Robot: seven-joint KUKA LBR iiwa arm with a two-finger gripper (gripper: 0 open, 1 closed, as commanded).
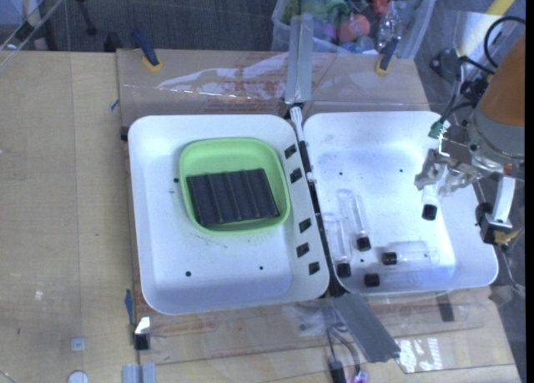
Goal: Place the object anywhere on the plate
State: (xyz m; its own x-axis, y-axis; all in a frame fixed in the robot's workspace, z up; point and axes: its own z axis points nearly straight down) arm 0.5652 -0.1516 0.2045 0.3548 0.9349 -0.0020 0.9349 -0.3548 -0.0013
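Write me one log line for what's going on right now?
arm: over right bin | gripper: above bin floor, nothing seen held | clear tubes: lying in right bin | green plate: left bin, dark ridged block on it

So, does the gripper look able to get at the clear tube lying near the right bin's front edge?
Probably yes. The gripper hangs over the right bin, and the clear tube lies uncovered just below it, with nothing between them.

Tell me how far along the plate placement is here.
Early stage, nothing placed yet. The square green plate in the left white bin carries only a dark ribbed mat. The clear plastic tubes with black caps lie in the right white bin. The gripper hovers over that bin. Grasping, carrying and placing remain.
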